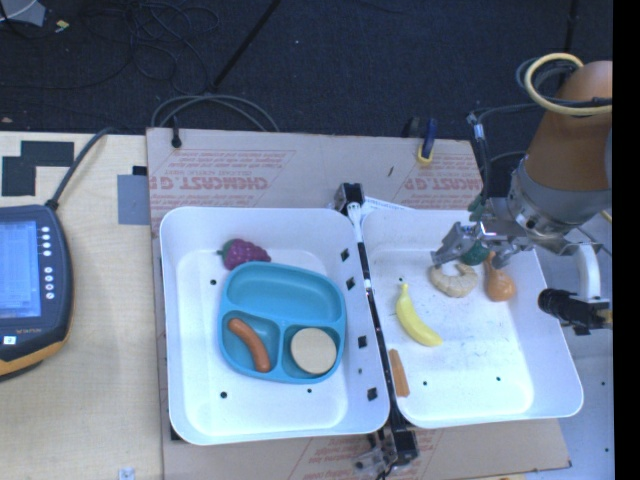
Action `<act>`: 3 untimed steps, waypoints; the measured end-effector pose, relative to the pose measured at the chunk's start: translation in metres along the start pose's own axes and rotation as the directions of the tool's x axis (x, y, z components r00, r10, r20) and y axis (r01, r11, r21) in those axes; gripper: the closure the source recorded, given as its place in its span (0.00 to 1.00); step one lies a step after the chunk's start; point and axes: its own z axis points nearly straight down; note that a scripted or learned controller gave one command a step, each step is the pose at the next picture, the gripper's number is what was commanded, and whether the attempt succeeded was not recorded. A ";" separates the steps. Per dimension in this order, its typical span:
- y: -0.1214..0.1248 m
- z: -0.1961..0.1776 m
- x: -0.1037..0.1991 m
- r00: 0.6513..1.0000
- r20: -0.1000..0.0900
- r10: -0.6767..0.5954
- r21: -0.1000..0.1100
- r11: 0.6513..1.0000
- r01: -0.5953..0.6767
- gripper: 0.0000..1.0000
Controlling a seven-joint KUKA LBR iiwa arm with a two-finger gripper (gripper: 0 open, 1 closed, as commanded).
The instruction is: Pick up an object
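Observation:
My gripper [470,255] hangs over the far part of the right bin [540,393], its fingers open and nothing held between them. Right below it lies a beige bread roll [453,281], and an orange-brown lump [499,287] sits just to the roll's right. A yellow banana [416,319] lies left of the roll, toward the bin's middle. A small orange sausage-like piece [398,373] rests against the bin's left wall near the front.
The left bin [190,368] holds a blue divided plate [282,280] with a sausage [250,342] and a round cracker [314,350]; purple grapes [243,253] lie behind it. A teach pendant [25,273] sits on the bench at far left.

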 end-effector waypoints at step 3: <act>-0.009 0.148 0.015 1.000 0.001 0.009 -0.001 1.000 -0.009 1.00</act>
